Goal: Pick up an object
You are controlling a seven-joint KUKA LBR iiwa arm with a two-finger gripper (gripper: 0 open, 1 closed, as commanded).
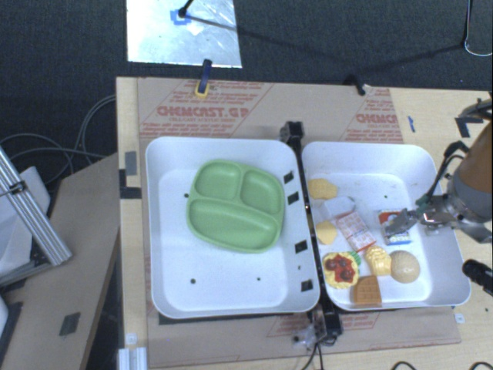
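Observation:
The right bin (431,168) holds the loose objects. Among them are two pale yellow pieces (322,188) (326,232), a clear wrapper (340,206), a red-and-white packet (354,227), a small pizza-like disc (341,268), a yellow knobbly piece (377,258), a beige ball (405,267) and a brown cracker (367,290). My gripper (400,225) reaches in from the right and hangs low in the middle of this bin, right over a small red and blue item (387,217). The gripper hides part of that item.
In the left bin (166,284) lies a green divided plate (235,205). Black clips (293,199) line the wall between the bins. The grey arm (471,187) crosses the right bin's right rim. A cardboard sheet (254,106) lies under both bins.

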